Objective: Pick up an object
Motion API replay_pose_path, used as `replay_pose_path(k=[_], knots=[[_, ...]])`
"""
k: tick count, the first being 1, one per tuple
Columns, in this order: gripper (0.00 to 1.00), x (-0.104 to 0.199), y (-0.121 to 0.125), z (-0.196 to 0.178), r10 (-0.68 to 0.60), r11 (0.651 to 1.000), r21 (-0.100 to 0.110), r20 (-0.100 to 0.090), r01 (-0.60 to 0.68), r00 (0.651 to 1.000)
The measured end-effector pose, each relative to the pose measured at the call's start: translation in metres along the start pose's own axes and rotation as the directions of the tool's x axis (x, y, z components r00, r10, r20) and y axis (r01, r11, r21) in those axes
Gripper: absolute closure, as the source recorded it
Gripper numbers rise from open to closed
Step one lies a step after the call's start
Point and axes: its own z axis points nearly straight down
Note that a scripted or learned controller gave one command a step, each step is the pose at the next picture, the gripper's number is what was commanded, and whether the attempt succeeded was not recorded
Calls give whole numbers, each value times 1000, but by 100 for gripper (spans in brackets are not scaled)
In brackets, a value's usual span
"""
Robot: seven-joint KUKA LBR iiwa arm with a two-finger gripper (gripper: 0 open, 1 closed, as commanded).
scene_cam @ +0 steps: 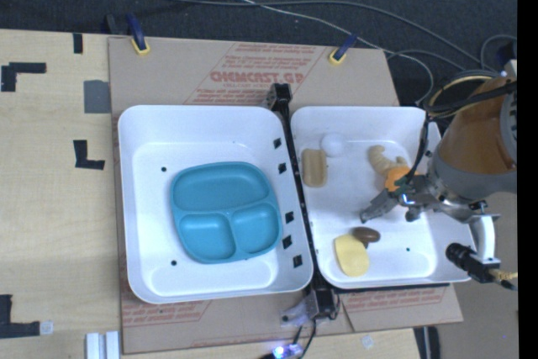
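We see the pale wooden surface carrying a brown cardboard sheet, and on that sheet two shallow white plastic bins side by side. The left white bin holds a teal plastic tray with three compartments, lying flat near its middle. The grey arm with its orange band reaches in from the right over the right white bin. Its claw hangs low over the middle of that bin, and we cannot tell whether it is spread or pressed together. Within this bin we find a pale yellow block near the front wall, with a small dark brown oval piece touching its upper edge, just below the claw. A tan rectangular block lies by the bin's left wall. A small beige and orange toy lies just beside the arm's wrist.
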Motion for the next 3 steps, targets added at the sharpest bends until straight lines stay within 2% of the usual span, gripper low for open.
replay_pose_path(k=[1,2,3], knots=[[0,1,0,53,-1,1000,-6,2,1,1000],[100,0,1,39,-1,1000,-9,4,1,1000],[100,11,1,-12,-2,1000,-10,2,2,1000]])
